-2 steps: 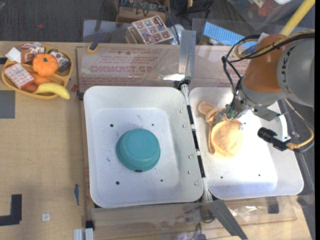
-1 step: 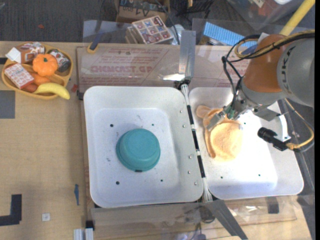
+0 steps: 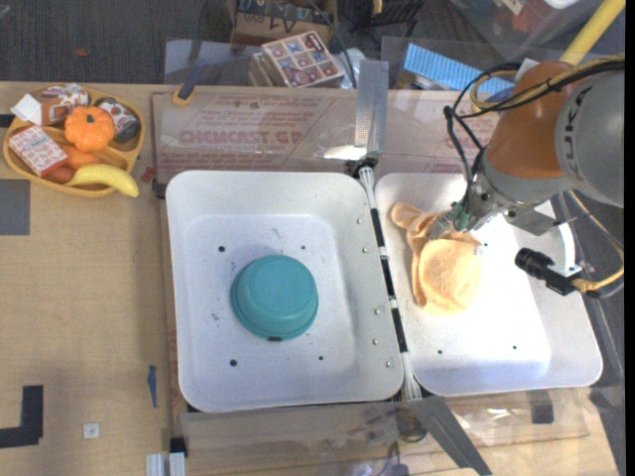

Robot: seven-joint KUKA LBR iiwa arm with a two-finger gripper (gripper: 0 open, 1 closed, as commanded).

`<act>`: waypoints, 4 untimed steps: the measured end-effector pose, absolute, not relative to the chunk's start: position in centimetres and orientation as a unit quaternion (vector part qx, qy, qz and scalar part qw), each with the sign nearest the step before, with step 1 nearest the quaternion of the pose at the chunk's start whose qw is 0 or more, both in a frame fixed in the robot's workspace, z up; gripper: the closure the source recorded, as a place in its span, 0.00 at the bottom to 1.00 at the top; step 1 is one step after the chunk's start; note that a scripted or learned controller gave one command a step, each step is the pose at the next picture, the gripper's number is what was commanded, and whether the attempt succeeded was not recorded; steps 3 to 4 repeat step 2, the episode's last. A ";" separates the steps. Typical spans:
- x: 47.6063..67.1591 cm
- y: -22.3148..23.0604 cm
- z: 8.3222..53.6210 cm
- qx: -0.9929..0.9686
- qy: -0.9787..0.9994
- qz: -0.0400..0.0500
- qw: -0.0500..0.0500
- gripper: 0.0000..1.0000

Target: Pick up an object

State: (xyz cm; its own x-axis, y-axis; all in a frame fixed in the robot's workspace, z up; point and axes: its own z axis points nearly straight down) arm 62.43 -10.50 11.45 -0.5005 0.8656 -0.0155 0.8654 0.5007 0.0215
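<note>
A robotics lab, a test rig. Wooden bench carries two white bins: left bin, right bin, side by side. Industrial arm, grey with orange band, cabled, reaches over the right bin. Left of the left bin, at the bench's far corner, a dish of toy fruit: banana, pumpkin. Beyond the bins, clutter: cardboard box, printed game box, blue ribbed piece. Black tape marks on the bench, near left of the left bin.
</note>
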 end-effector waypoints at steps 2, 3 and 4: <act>66.7 -10.1 8.9 0.525 0.851 -0.001 -0.001 0.00; 66.7 -10.1 8.9 0.525 0.851 -0.001 -0.001 0.00; 66.7 -10.1 8.9 0.525 0.851 -0.001 -0.001 0.00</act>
